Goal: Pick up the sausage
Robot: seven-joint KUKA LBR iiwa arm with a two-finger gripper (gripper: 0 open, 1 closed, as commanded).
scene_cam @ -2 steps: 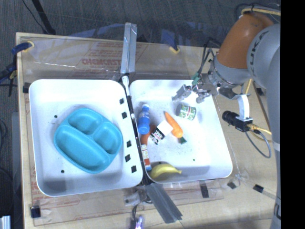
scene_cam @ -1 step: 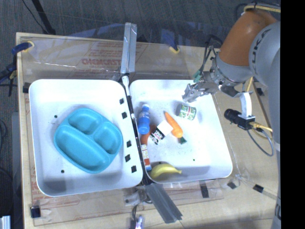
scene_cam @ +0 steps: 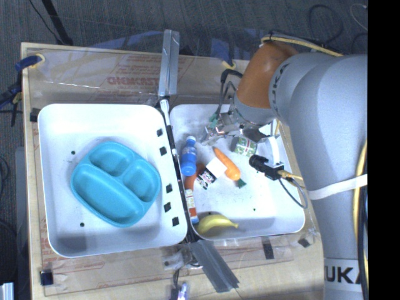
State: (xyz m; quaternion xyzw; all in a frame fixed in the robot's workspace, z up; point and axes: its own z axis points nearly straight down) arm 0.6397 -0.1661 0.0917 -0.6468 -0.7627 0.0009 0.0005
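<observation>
The sausage (scene_cam: 190,195) is a thin reddish-orange stick lying along the left wall of the right bin (scene_cam: 275,214), just below a blue bottle (scene_cam: 188,157). My gripper (scene_cam: 217,127) hangs over the far part of the right bin, up and to the right of the sausage and well apart from it. The orange band of the wrist sits right above it. Nothing shows in its grasp.
An orange carrot (scene_cam: 226,162), a white block (scene_cam: 215,166), a small black-and-white item (scene_cam: 206,177) and a green-labelled can (scene_cam: 244,145) lie mid-bin. A banana (scene_cam: 216,224) rests at the near wall. The left bin (scene_cam: 56,230) holds a blue divided plate (scene_cam: 115,183).
</observation>
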